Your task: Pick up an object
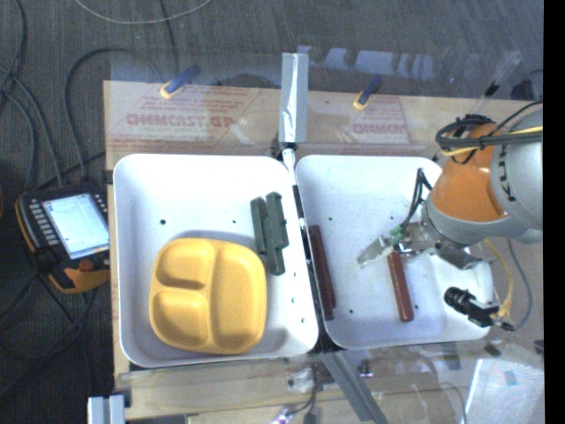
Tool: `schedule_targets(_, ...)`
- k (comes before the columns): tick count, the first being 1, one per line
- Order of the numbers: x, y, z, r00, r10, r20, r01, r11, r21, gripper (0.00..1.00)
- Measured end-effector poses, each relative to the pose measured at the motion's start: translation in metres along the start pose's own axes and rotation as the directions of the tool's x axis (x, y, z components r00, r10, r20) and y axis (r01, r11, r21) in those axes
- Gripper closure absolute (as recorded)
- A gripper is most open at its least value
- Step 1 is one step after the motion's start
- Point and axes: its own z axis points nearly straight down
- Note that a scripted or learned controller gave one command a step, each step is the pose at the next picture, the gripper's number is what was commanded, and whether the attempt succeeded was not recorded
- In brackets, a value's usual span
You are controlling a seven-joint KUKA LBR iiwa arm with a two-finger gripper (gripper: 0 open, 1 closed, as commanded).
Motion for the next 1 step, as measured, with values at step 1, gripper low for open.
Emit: schedule_targets(1, -0.0002, 0.0022, -0.0118, 1.000, 0.000, 0.001, 0.000, 1.000, -0.006, 1.00)
